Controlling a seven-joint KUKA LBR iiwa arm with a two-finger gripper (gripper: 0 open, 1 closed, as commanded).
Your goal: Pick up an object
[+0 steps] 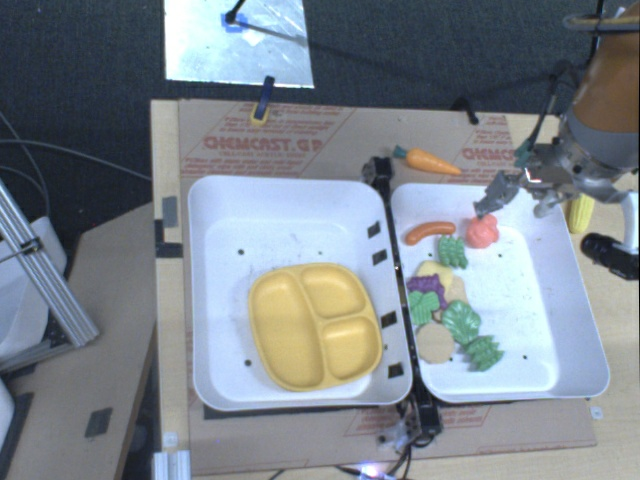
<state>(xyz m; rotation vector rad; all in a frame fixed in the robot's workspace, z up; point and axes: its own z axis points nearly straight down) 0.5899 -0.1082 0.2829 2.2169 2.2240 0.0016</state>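
Observation:
Toy foods lie in the right bin (560,328): an orange sausage (428,232), a pink fruit (483,231), a green leafy piece (452,253), purple grapes (425,286), a tan cookie (436,343) and more green pieces (484,352). My gripper (518,202) hangs over the bin's far right corner, open, with nothing between its fingers. Its left fingertip (488,204) is just above the pink fruit.
A yellow divided plate (315,325) sits in the left bin (230,218). A toy carrot (428,161) lies on the bench behind the bins. A yellow corn piece (577,213) rests outside the right bin's far right edge, beside the arm.

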